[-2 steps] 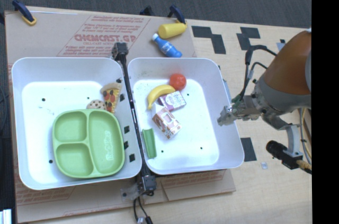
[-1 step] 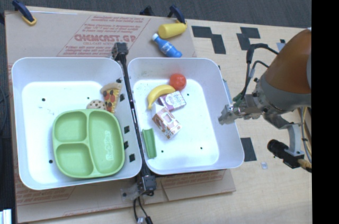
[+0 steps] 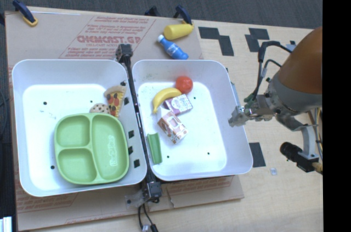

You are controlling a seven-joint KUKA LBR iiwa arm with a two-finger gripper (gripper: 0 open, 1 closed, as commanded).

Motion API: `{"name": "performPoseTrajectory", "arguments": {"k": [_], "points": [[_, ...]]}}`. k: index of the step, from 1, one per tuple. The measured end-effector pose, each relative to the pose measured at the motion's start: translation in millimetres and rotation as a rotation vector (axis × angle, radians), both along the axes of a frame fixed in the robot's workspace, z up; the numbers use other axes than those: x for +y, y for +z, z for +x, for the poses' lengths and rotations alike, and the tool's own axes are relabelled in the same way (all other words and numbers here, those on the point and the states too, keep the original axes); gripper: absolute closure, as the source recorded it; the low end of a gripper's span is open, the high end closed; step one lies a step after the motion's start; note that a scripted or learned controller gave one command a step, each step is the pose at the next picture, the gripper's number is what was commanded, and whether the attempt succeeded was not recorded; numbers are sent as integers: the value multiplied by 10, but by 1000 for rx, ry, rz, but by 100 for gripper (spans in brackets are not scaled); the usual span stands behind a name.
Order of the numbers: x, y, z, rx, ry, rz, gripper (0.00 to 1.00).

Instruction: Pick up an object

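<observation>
Patience suited the step in hand, we judged: the claw (image 3: 237, 117) sat low beside the right rim of the right shallow white plastic bin (image 3: 235, 143), not yet over any object, and we could not tell how its fingers stood. To do this well, we would first have carried it left over the cluster, chosen a piece standing a little free of its neighbours, and come straight down on it. The round red tomato-like ball (image 3: 184, 84) looked likely to roll; the small pink-and-white carton (image 3: 172, 128) offered flatter sides.

Counting from the left, we found two bins. The left shallow white plastic bin (image 3: 33, 94) held one light green three-compartment plastic tray (image 3: 91, 148), one toy pizza slice (image 3: 114, 99) and one small round cookie-like piece (image 3: 98, 108) just behind the tray. The right bin held one flat green stick (image 3: 154, 148), one curved yellow toy banana (image 3: 165, 97), two small cartons, the second being a purple-and-white one (image 3: 182, 105), and the one red ball. On the table (image 3: 274, 192) behind the bins lay one blue bottle (image 3: 173, 49) and one yellow squeeze bottle (image 3: 177, 31).
</observation>
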State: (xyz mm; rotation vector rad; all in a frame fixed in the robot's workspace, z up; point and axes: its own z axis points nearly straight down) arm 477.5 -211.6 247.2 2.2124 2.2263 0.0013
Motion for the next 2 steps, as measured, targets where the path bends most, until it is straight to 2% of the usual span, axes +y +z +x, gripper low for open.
{"name": "performPoseTrajectory", "arguments": {"k": [2], "points": [[9, -314, -12, 6, 0, 2, 100]]}}
